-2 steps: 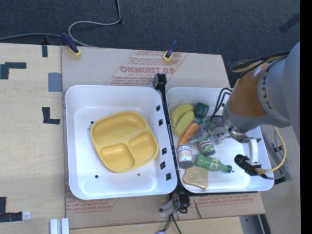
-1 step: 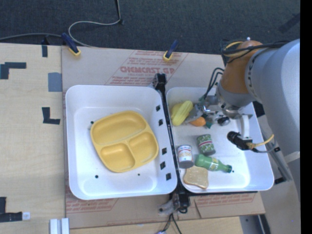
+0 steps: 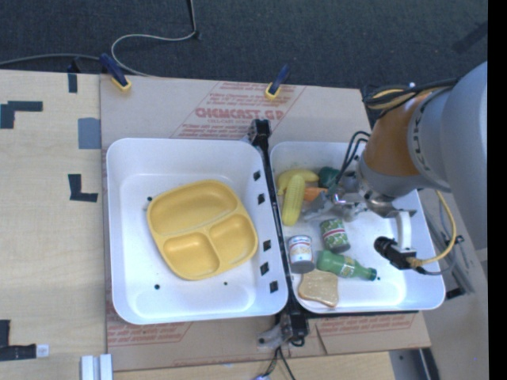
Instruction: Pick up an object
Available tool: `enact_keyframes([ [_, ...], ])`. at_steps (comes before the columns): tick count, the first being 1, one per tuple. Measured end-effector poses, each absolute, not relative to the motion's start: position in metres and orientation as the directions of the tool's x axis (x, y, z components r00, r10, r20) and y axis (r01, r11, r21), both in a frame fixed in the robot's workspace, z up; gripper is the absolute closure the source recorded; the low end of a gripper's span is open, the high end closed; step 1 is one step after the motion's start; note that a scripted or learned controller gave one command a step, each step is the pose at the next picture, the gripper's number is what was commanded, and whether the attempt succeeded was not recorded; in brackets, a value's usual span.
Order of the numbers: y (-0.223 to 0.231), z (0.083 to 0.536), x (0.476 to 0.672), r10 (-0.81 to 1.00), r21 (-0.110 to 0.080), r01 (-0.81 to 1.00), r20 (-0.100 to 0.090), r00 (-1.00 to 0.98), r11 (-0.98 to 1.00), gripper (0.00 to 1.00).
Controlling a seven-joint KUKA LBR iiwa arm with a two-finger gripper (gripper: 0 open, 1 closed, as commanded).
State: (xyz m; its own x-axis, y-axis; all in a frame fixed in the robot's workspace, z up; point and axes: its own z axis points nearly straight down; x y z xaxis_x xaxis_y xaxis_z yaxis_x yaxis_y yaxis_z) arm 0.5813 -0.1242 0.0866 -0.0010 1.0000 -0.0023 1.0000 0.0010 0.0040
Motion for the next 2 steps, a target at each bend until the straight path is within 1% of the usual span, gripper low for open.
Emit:
enact_keyframes([
  [1, -0.104, 0.085, 0.651, 1.0, 0.002, 1.0, -0.001, -0.002, 0.002, 0.0],
  [2, -0.104, 0.098, 0.653, 1.0, 0.008, 1.0, -0.004, -0.003, 0.003, 1.0],
])
